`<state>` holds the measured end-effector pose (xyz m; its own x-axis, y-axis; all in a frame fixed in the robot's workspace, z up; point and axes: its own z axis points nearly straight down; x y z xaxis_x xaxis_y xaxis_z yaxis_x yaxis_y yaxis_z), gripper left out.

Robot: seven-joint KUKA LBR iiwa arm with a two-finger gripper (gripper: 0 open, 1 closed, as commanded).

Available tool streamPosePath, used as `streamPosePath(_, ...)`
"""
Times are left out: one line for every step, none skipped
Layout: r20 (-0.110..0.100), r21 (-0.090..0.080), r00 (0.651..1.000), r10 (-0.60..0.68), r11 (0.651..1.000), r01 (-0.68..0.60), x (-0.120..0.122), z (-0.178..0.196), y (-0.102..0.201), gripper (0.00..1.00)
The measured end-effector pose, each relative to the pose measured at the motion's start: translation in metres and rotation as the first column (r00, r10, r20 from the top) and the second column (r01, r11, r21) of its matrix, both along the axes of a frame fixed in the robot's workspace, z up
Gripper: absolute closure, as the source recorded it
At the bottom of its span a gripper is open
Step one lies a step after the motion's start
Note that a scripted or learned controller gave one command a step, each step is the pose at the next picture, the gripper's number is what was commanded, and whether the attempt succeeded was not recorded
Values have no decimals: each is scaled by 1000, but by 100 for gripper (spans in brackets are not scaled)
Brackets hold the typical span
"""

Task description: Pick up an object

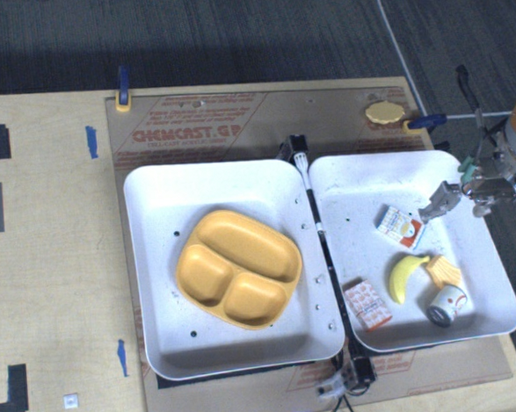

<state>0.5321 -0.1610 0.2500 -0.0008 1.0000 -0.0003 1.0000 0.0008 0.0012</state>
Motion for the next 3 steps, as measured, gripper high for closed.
streamPosePath(2, 0, 1000, -2, 1000, 2, -23, -164, -18, 0)
streamPosePath(7, -3, 1000, -2, 1000, 2, -22, -153, -19, 100)
streamPosePath(0, 1, 1000, 1, 1000, -1, 24, -89, 56, 100)
